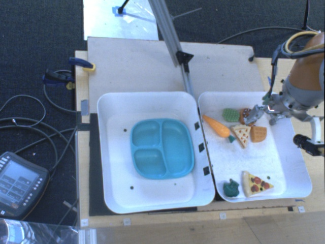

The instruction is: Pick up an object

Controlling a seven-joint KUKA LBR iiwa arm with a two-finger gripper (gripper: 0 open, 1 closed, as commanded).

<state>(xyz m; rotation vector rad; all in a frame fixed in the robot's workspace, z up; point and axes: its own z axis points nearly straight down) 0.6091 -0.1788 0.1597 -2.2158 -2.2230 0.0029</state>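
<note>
Bins came first in the count: two shallow white plastic bins sat side by side on the bench, the left bin (109, 151) and the right bin (294, 166), their rims touching down the middle. One turquoise plastic divided plate (162, 149), smooth, with three compartments and rounded corners, lay flat in the left bin.

Toy food filled the right bin, six visible pieces in all. One orange carrot with a green tip (217, 127) lay at a slant near the left wall. One bumpy green square piece (230, 115) sat just beyond it toward the back. Two pizza wedges showed: one small pizza slice (242, 135) beside the carrot's tip, one larger pizza slice with red dots (258, 183) near the front rim. One orange-brown bread-like piece (258, 134) touched the small slice's right side. One dark green lumpy vegetable (231, 187) rested at the front, just left of the larger slice.

The grey arm with the orange band (307, 70) reached in from the right, wrist bent downward over the back of the right bin. Its gripper (252, 115) hung low, right at a reddish-brown piece (245, 114) beside the green square. Whether the claw was apart or pinched together, I could not tell; the metal there blurred into the toys.
</note>
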